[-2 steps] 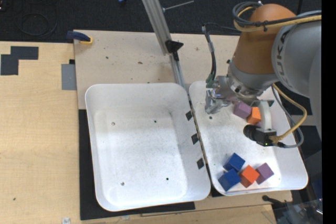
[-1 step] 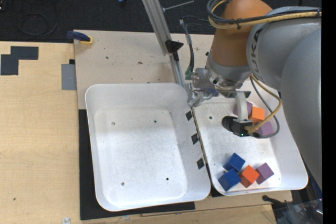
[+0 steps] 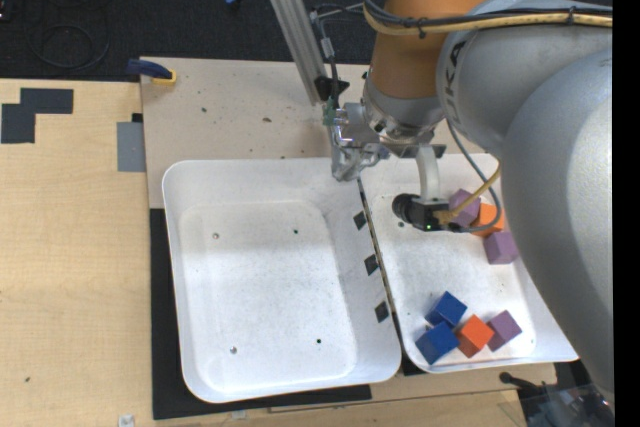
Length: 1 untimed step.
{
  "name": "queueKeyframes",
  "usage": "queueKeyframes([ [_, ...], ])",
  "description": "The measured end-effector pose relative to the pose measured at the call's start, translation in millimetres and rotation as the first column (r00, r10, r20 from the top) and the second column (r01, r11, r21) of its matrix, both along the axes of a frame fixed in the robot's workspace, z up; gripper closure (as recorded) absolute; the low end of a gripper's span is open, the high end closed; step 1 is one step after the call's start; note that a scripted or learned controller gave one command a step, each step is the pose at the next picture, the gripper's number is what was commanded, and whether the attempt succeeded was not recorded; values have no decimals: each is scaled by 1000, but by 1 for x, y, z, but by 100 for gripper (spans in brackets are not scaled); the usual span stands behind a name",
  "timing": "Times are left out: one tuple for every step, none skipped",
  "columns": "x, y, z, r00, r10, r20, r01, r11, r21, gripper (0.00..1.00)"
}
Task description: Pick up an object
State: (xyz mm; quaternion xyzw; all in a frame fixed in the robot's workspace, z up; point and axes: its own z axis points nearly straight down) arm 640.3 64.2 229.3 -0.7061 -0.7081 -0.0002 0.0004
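My gripper (image 3: 348, 162) hangs over the far end of the ridge between the two bins, under the orange wrist band. No block shows at its tip. The blocks lie in the right bin (image 3: 545, 347). Near its front edge sit two blue blocks (image 3: 448, 308) (image 3: 436, 343), an orange block (image 3: 474, 335) and a purple block (image 3: 505, 326). Further back, by the arm, are a purple block (image 3: 500, 246), an orange block (image 3: 489, 214) and another purple block (image 3: 464, 205), partly hidden by the robot's cable. All of them lie well to the right of the gripper.
The left bin (image 3: 172, 183) sits to the left of the gripper, its floor speckled with dark flecks. A slanted aluminium bar (image 3: 292, 20) rises behind the gripper. The bulky grey arm covers the right bin's far right side.
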Motion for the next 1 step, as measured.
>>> queueKeyframes([
  [-1,0,-1,1000,4,-4,-4,1000,-2,0],
])
